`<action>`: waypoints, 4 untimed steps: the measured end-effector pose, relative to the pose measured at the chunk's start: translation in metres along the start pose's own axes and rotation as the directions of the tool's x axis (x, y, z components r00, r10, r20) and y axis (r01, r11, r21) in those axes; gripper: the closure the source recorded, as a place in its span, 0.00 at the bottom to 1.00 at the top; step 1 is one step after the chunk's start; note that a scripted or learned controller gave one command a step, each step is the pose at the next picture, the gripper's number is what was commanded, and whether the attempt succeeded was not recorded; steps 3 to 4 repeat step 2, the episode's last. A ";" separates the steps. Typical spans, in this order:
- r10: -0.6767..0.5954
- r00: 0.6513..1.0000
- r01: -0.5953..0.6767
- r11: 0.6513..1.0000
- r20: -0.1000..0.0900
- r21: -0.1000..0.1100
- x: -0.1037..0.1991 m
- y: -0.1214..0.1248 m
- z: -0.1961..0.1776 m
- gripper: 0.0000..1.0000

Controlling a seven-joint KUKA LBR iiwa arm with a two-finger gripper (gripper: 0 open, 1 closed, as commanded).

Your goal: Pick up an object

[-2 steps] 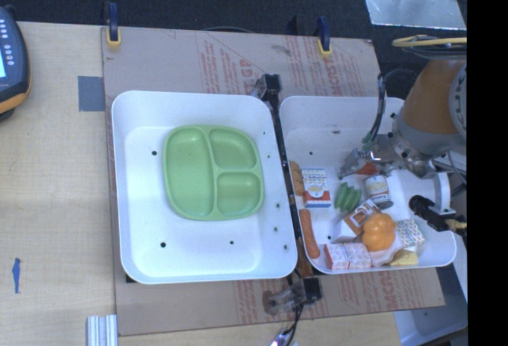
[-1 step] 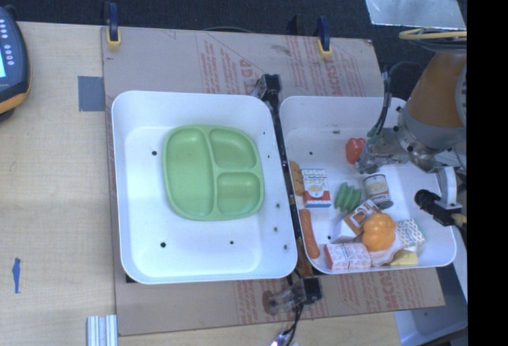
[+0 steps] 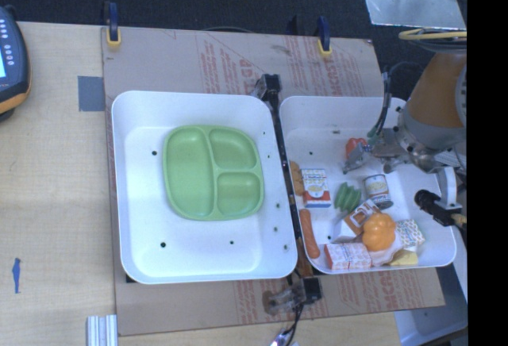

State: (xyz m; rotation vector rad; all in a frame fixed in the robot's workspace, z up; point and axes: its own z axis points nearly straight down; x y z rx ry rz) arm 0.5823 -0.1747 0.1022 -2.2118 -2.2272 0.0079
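Observation:
The right bin holds several toy food items: an orange fruit, a small tin can, a green vegetable, a white and red carton, a long orange sausage and a small red item. My gripper hangs low over the bin's upper right part, just right of the red item and above the can. Whether it touches the red item cannot be told. The grey wrist hides what lies beneath it.
A green divided plate lies in the left bin. A red box, a patterned white box and a yellow wedge crowd the right bin's front. A black clamp sits where the bins meet.

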 end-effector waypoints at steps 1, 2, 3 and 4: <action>-0.001 1.000 0.001 1.000 0.000 -0.006 0.038 0.054 0.009 0.00; -0.001 1.000 0.001 1.000 -0.001 -0.001 0.037 0.052 -0.001 1.00; -0.001 1.000 0.001 1.000 -0.001 -0.001 0.037 0.052 -0.001 1.00; -0.001 1.000 0.001 1.000 -0.001 -0.001 0.037 0.052 -0.001 1.00</action>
